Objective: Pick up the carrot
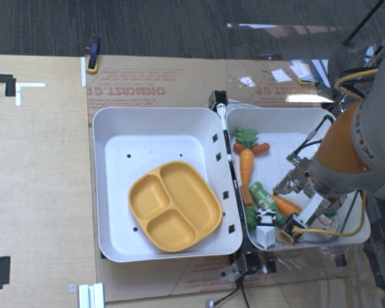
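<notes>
the end effector hangs low over the right bin, near its front corner. i cannot tell whether it is spread or pressed together, and nothing visibly sits in its grip. the nearest carrot lies tilted just beside it, one end tucked against a green-and-white carton. a longer carrot lies along the wall shared with the left bin, and a small third carrot touches its green top.

the main risk, as i judge it, is crowding. a descent onto the near carrot could strike the carton or shove the carrot sideways, so the grip lands on air or on the wrong thing. the smooth, tapered body may also slip out if pinched near its tip. the yellow plate in the left bin lies well apart, out of harm's way.
</notes>
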